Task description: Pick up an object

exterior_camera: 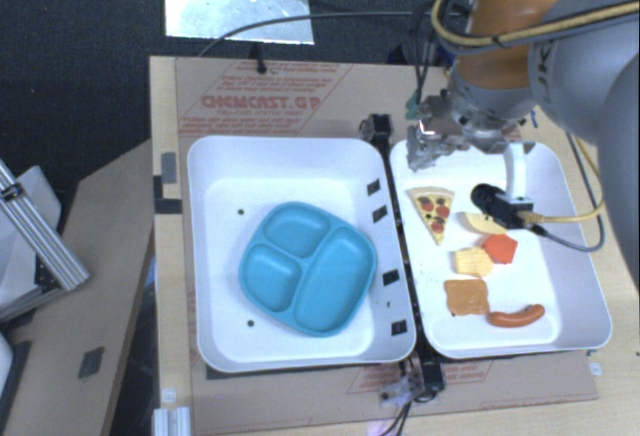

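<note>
Camera view from above: the gripper (428,149) hangs over the far left corner of the right bin (575,269), just beyond the pizza slice (433,209) — whether it is open or closed cannot be told. Right of the pizza slice lie a pale yellow piece (476,221) and an orange block (500,248). Nearer the camera from the slice are a tan cracker (470,262), a brown piece (466,297) and a sausage (516,315). Left of the pizza slice, in the left bin (260,174), sits a blue divided plate (307,267) — well apart from it.
</note>
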